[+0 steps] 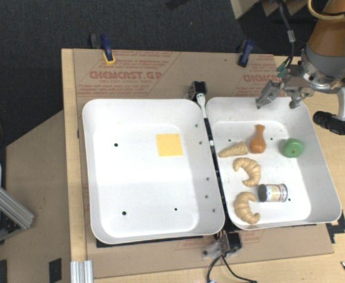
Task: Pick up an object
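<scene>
The hand [281,95] hangs spread and holding nothing over the far rim of the right bin [322,175]. Nearest it in that bin stands a small orange-brown drumstick [258,139], with a green ball [292,148] just right. The drumstick looks light, stiff and slick, so pinching across its fat lower end seems safest.

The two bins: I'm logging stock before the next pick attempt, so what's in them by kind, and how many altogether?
Croissants: 2, upper croissant and lower croissant
Yellow square slice: 1
Pale cone-shaped piece: 1
Orange-brown drumstick-shaped piece: 1
Green round piece: 1
Small can: 1
Total: 7
</scene>
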Controlling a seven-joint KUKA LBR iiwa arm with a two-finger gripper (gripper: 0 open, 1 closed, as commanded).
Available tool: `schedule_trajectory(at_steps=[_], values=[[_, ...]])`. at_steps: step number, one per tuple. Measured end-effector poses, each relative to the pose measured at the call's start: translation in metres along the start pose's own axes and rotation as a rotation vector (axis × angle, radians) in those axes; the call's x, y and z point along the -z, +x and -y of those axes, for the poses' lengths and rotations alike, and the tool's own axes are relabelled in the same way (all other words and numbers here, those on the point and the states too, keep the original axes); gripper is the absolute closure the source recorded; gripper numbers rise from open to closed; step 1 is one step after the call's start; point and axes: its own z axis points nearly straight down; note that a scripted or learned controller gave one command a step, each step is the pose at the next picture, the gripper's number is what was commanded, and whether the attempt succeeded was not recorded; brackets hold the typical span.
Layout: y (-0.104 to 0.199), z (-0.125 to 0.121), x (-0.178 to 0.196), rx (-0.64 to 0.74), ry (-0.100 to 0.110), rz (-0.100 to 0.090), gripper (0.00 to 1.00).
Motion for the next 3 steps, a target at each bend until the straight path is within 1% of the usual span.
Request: schedule_trajectory(at_steps=[1,2,3], values=[[0.022,0.073,-0.076,-0.002,0.013,-0.004,0.0],[0.063,0.061,-0.118,0.004,0.002,-0.003,0.0],[0.062,-0.001,0.118,0.003,-0.024,0.005,0.0]])
